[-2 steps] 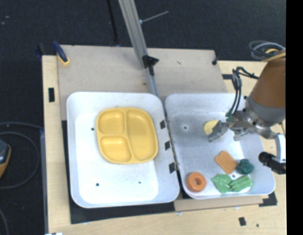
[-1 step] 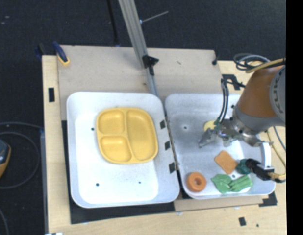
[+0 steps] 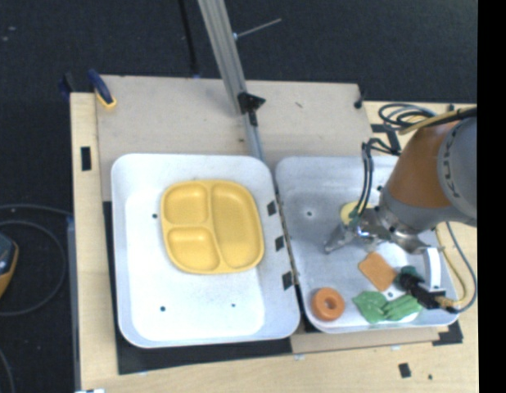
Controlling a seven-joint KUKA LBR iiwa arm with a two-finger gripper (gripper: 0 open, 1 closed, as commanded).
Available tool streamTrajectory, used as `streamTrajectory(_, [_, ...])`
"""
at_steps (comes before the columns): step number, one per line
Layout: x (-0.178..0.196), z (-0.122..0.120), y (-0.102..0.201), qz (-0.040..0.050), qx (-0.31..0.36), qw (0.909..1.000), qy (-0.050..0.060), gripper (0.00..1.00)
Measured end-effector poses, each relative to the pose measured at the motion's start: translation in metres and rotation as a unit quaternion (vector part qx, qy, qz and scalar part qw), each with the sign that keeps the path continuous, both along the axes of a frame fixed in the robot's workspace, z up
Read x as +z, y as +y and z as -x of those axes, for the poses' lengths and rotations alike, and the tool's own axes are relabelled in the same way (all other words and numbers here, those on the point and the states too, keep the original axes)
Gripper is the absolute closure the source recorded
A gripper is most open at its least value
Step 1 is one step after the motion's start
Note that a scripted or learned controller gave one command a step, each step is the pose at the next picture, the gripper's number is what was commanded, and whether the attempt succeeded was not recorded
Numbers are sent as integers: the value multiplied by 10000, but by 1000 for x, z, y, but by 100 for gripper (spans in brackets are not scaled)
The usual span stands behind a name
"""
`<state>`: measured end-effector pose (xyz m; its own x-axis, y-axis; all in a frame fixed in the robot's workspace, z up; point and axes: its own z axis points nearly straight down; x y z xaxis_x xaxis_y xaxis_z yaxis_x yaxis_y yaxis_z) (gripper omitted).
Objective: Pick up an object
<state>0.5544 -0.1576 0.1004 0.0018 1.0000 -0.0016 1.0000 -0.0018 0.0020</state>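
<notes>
While reaching into the right bin (image 3: 295, 188) from the right, hovering gripper (image 3: 341, 237) over bare floor, fingers spread, clasping nothing; lying nearby: orange block (image 3: 377, 270), orange ring (image 3: 327, 303), green toy (image 3: 386, 307).

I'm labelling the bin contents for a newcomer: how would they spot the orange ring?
Look in the right white bin, along its near edge. The orange ring lies at the left end of that edge, left of the green item; it alone is round with a hole.
</notes>
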Motion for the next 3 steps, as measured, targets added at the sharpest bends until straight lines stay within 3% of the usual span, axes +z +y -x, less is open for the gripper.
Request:
streamTrajectory(1, [14, -2, 0, -10, -16, 10000, -25, 100])
streamTrajectory(3, [102, -5, -9, 5, 21, 10000, -21, 100])
